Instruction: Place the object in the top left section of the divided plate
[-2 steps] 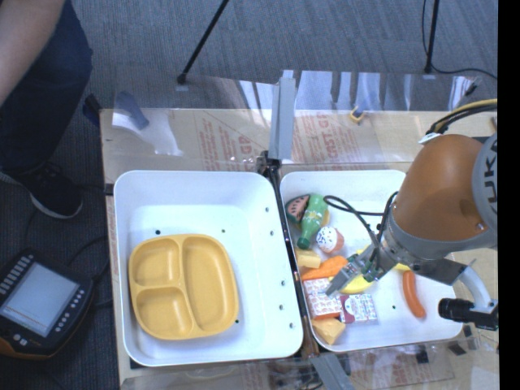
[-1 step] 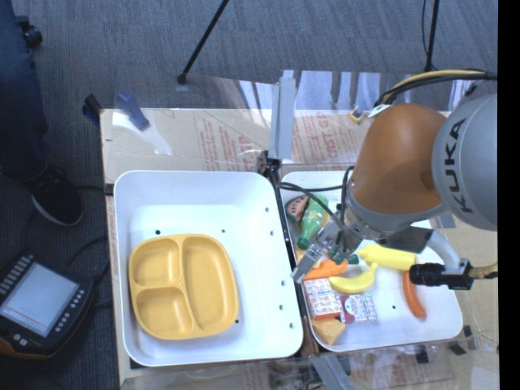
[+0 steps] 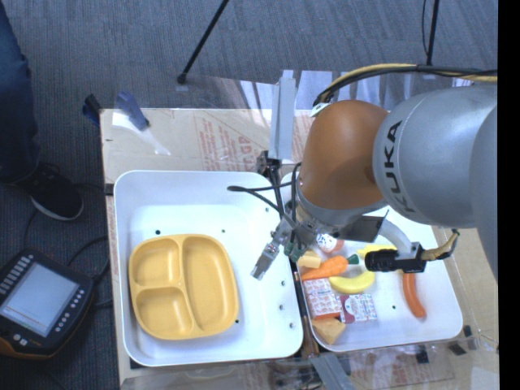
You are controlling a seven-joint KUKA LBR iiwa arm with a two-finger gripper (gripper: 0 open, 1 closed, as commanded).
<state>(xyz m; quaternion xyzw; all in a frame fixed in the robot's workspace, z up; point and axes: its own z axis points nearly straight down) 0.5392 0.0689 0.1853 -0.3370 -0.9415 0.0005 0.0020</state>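
Note:
A yellow divided plate lies in the left white bin; its sections hold nothing. My gripper hangs below the orange wrist band, near the left bin's right wall, just right of the plate and pointing down-left. I see nothing held in it. Right of it, in the right bin, toy foods lie in a cluster: a carrot, a banana, a small yellow cheese block and a sausage.
The right bin also holds a red and white carton, a small packet and a cheese wedge. The big arm body covers the back of that bin. Cables trail over the left bin.

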